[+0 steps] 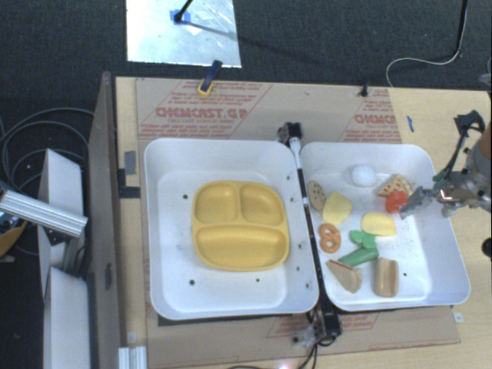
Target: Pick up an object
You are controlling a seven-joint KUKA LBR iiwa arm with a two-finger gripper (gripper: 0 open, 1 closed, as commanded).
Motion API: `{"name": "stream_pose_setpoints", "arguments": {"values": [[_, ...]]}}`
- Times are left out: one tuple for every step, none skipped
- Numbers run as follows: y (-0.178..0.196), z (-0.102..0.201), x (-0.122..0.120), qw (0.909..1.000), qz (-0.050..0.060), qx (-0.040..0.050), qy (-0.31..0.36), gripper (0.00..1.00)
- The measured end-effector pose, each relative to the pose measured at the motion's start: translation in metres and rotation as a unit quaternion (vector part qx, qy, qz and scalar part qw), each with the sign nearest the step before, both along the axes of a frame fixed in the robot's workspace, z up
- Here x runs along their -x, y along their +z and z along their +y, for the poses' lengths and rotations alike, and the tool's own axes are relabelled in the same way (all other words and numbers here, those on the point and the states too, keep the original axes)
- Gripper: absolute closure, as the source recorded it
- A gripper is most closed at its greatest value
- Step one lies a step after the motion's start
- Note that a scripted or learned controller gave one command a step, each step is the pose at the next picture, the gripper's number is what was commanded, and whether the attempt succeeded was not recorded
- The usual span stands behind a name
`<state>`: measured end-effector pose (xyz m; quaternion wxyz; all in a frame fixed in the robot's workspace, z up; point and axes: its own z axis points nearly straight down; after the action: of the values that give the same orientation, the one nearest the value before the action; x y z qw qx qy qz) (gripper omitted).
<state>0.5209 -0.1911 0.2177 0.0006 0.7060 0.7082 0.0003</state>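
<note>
The right bin [446, 241] holds several toy foods: a white egg [363, 175], a cheese-coloured wedge [397, 184], a red piece [394, 201], two yellow pieces [337, 207] [379, 224], an orange pretzel [330, 238], green pieces [361, 248], a brown cookie [316, 194], a sandwich wedge [346, 275] and a bread roll [386, 277]. My gripper [409, 206] reaches in from the right, low over the bin's right side. Its tip is right beside the red piece and just above the yellow piece. Nothing is visibly held.
The left bin [165, 206] bears a yellow divided plate [238, 225]. A black clamp [291, 134] sits at the top of the ridge between the bins. A shiny sheet [182, 20] lies on the dark floor behind the bench; cables run at the left.
</note>
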Motion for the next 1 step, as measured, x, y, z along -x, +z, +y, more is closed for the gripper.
{"name": "stream_pose_setpoints", "arguments": {"values": [[-0.1361, 0.0268, -0.0370, 1.0000, 0.003, -0.0017, 0.002, 0.00]]}}
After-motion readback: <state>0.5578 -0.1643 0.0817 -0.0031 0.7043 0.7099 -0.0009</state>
